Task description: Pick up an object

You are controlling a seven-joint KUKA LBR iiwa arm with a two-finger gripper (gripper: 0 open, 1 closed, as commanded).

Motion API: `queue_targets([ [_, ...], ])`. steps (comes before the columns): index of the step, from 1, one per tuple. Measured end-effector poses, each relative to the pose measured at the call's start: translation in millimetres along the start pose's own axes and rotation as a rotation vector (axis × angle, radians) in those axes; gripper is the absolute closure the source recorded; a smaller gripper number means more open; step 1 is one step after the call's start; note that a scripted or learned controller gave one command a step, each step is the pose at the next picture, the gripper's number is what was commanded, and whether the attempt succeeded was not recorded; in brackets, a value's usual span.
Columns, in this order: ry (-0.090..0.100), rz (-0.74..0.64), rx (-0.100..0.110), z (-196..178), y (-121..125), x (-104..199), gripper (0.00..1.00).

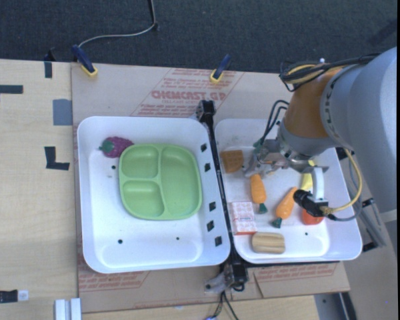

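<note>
Table: cardboard-topped table (180, 92), two white bins.
End effector (263, 165): above the carrot (258, 189); grip state unclear.
Risk: crowded toys could deflect a grasp.

Big red letters are printed on the brown cardboard sheet (180, 92) under the two bins, and they look like "CHEMCAST GP". A small packet (243, 217) in the right bin has red print, too tiny to read.
</note>
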State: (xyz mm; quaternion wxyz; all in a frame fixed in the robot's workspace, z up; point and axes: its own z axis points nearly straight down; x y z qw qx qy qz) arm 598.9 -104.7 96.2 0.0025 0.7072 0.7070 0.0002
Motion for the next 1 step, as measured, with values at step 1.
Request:
queue_targets([
  [1,0.003,-0.002,0.003,-124.4,4.0,74.2,1.00],
])
